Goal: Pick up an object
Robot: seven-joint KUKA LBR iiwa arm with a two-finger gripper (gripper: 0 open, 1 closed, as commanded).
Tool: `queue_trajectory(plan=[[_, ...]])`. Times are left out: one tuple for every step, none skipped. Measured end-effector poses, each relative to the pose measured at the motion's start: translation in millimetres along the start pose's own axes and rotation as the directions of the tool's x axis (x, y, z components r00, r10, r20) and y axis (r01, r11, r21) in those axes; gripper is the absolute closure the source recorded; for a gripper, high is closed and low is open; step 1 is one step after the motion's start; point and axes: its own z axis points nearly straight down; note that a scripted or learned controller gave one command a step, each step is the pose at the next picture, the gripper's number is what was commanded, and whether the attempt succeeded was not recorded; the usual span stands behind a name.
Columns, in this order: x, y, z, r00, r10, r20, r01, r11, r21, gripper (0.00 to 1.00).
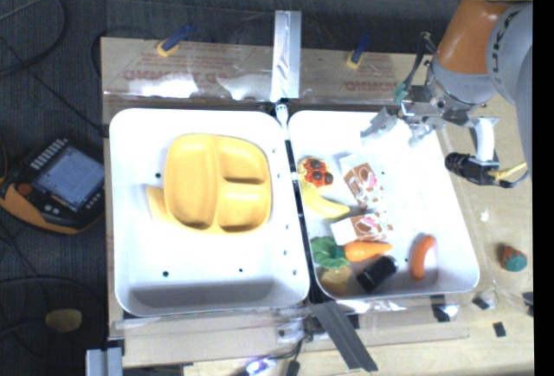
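the grey arm with its orange band [472,32] comes in from the upper right of the frame, and the gripper [396,123] hangs over the upper edge of the right bin [450,201], near that bin's upper right corner. whether its fingers are apart or together i cannot tell; no object sits between them.

the objects to pick lie in the right bin, grouped toward its left and lower parts, apart from the gripper. a banana [324,204] lies along the left wall, with a small red and dark piece [315,171] just above it. two patterned white packets sit beside it, one higher [362,181] and one lower [363,228]. below them a carrot [367,251] touches a green leafy piece [326,249], with a black object [376,274] at the lower edge and an orange-red sausage shape [421,256] to the right.

the left bin [130,218] holds a yellow compartment tray [216,181], turned at a slight angle. a handheld control pendant [56,184] lies on the floor at the left edge of the frame.
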Motion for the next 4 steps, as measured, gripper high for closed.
queue_trajectory(plan=[[-16.8, -25.2, 87.1, 0.999, -0.040, -0.001, 0.040, 0.999, 0.000, 0.00], [-42.5, -49.7, 103.0, 0.992, 0.122, -0.010, -0.122, 0.992, -0.020, 0.00], [-30.0, -107.9, 103.8, 0.987, 0.162, 0.002, -0.162, 0.987, -0.020, 0.00], [-29.8, -108.0, 98.0, 0.987, 0.162, -0.001, -0.162, 0.987, -0.013, 1.00]])
